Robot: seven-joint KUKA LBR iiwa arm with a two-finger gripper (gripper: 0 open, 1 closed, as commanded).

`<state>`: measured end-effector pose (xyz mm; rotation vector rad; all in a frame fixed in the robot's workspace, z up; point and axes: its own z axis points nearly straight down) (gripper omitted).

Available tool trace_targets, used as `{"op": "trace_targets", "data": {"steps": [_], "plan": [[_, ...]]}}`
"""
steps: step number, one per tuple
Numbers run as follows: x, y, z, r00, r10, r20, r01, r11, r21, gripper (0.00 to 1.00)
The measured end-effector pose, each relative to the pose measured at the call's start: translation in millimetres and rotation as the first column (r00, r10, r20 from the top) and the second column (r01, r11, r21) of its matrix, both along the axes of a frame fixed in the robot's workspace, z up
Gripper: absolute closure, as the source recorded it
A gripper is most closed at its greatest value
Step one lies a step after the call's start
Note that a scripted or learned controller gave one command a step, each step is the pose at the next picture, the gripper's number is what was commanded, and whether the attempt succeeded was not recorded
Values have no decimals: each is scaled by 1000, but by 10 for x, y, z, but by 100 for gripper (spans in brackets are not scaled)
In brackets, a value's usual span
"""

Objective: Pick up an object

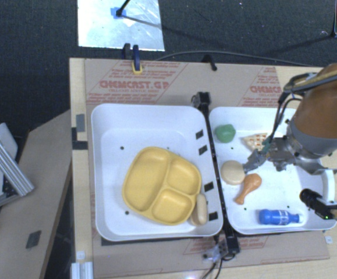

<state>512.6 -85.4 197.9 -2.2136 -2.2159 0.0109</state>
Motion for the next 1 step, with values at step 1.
{"op": "trace_targets", "data": {"steps": [1], "plan": [[28, 0, 57, 1000, 2, 12, -2, 1000, -1, 0]]}}
